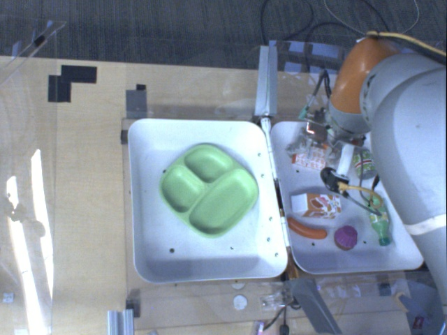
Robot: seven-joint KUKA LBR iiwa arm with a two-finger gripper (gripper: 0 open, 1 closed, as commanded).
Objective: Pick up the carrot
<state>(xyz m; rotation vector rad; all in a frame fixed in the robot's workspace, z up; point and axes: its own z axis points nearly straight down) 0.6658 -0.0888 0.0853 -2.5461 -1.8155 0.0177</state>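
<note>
Tool hangs over back of R bin, arm in from right, wrist bent down; open or closed, can't tell. Carrot lies flat at bin's front left, apart from tool, long axis approx left-right, right end slightly toward front.

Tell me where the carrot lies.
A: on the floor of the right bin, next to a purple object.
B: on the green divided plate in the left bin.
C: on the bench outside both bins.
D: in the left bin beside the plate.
A: the carrot lies flat in the right bin, close beside the purple object.
</note>
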